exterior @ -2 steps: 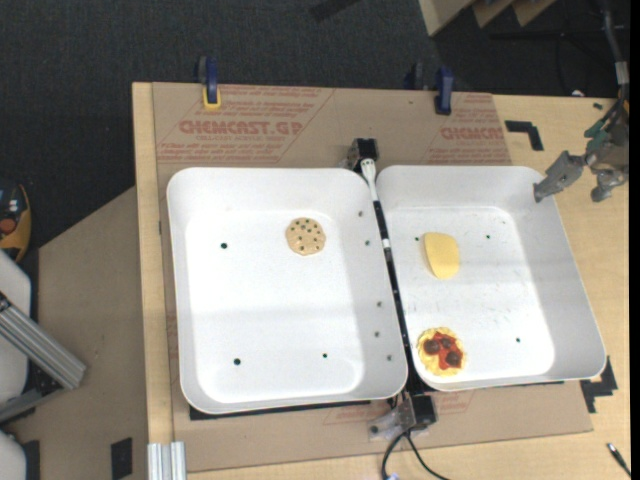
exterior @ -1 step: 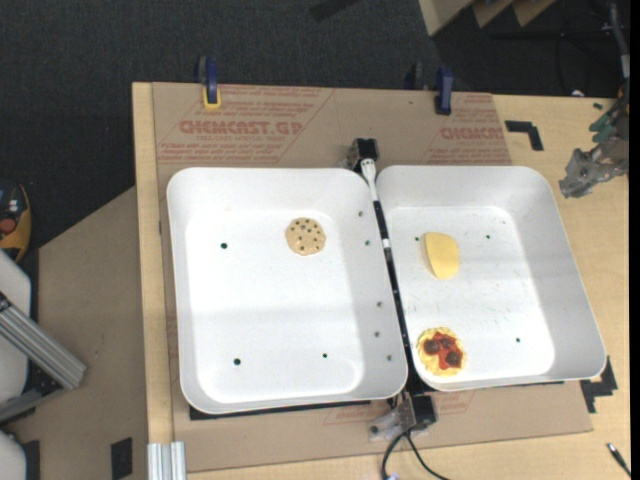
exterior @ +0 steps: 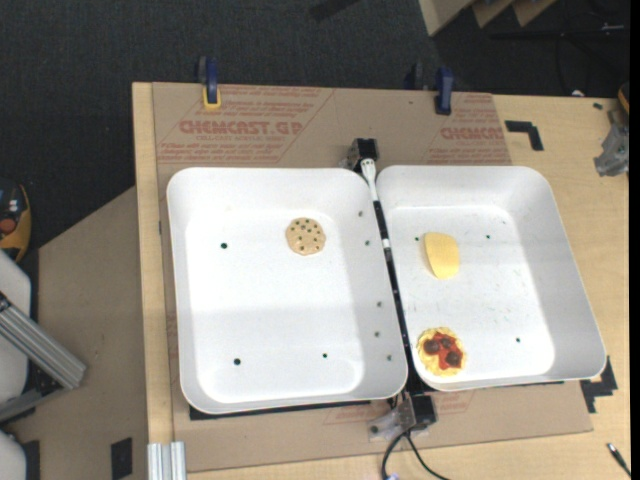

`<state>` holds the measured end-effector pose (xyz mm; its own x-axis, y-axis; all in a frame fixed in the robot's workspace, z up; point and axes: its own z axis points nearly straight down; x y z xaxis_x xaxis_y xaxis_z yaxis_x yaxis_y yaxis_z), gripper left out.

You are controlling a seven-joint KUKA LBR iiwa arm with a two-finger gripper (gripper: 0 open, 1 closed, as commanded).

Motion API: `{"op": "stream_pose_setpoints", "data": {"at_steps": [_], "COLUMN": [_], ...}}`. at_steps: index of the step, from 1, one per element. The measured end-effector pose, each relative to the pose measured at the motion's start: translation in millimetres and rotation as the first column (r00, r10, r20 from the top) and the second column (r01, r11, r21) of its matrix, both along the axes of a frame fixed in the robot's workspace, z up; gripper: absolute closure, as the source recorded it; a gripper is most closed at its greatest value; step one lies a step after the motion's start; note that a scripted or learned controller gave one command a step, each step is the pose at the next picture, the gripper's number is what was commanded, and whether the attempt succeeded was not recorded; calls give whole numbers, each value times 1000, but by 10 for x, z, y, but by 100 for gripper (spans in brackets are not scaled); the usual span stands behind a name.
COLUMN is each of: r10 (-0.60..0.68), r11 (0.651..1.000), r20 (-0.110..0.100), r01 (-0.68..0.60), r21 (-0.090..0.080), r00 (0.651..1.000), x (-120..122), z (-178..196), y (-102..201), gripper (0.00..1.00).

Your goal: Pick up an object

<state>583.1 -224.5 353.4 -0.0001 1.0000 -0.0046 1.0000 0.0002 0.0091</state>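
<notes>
Camera view from above showed you two white bins, the left bin (exterior: 200, 298) holding a cookie (exterior: 306, 236), the right bin (exterior: 560, 268) a yellow piece (exterior: 441, 255) and a small pizza (exterior: 441, 351). All three lay well apart, apparently for easy picking. Neither arm nor gripper was in sight, so its fingers' state could not be told.

Above both bins I find open air; only the cookie (exterior: 306, 236), yellow piece (exterior: 441, 255) and pizza (exterior: 441, 351) lie low, well apart.
</notes>
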Motion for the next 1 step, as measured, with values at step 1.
{"op": "stream_pose_setpoints", "data": {"at_steps": [1], "r10": [-1], "r11": [1000], "r20": [-3], "r01": [1], "r21": [2], "r00": [1000], "x": [-188], "z": [267], "y": [5], "gripper": [100]}}
